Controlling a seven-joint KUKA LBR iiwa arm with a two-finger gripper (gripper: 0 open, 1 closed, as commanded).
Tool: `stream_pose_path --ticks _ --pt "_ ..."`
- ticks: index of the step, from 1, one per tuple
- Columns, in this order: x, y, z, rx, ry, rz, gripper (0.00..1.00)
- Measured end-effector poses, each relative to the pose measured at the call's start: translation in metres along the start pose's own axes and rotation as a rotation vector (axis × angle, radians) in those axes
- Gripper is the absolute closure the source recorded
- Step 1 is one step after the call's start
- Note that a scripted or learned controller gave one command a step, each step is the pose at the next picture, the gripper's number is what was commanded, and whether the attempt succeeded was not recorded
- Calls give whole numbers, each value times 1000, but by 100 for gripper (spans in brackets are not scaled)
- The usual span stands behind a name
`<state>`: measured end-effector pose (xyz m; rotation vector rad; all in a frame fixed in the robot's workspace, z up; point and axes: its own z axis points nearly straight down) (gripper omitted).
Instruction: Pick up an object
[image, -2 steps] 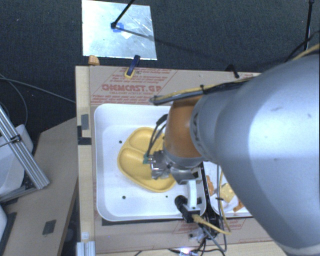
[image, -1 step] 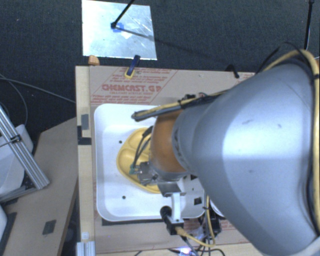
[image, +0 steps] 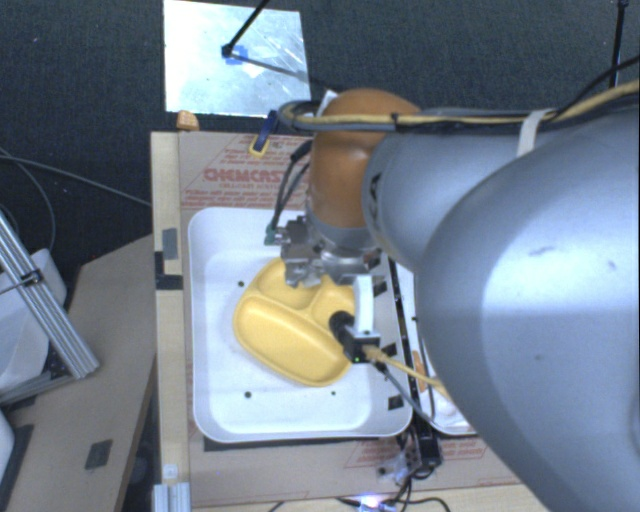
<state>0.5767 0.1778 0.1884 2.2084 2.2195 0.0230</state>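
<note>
Yellow dish (image: 290, 335) in the left bin (image: 215, 400), directly beneath the claw (image: 318, 278). Cannot tell the claw's opening or any hold. Probably at the grasping step; next, closing firmly, then lifting straight.

My arm (image: 520, 300) is a broad, smooth grey casing with a soft sheen. An orange band (image: 350, 150) rounds it above the wrist. A yellowish cable (image: 450, 120) runs along my top, black cables hang beside the band, and grey metal wrist hardware (image: 320, 255) sits beneath.
</note>
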Motion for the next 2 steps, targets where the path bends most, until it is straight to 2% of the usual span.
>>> stream_pose_path --ticks 1,2 --pt "47 -75 -90 16 0 -3 100" --pt "56 -15 41 21 -5 4 100"
